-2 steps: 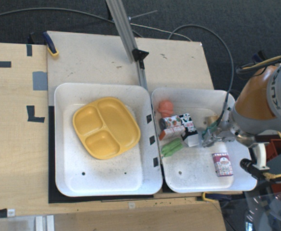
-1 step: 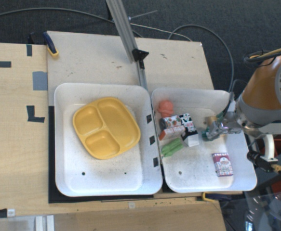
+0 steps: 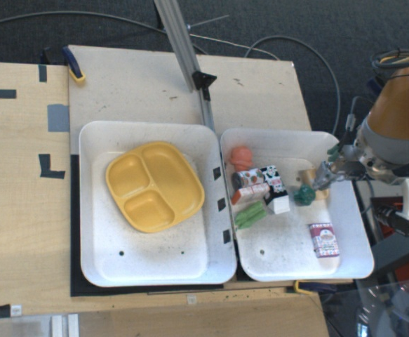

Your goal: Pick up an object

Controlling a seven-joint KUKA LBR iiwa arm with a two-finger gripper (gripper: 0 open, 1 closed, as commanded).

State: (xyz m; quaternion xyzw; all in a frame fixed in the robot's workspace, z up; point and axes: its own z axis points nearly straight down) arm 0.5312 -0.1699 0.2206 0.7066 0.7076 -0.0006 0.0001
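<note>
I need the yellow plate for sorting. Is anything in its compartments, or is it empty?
Empty. The yellow plate lies flat in the left bin, and all three compartments show bare yellow.

You have a light wooden bench [image 3: 148,90] bearing two shallow white bins side by side: the left bin [image 3: 92,251] and the right bin [image 3: 351,248], rims touching. A yellow-and-blue clamp [image 3: 73,65] sits at the bench's far left corner.

Arm [image 3: 390,128]: 1 unit, grey casing with 1 orange band above the wrist, rounded barrel-shaped segment. Wrist section pale grey, with small green-tinted fittings on its side. Gripper [image 3: 323,176]: dark grey metal, slender construction. Dark cabling visible running beside the arm body.
</note>
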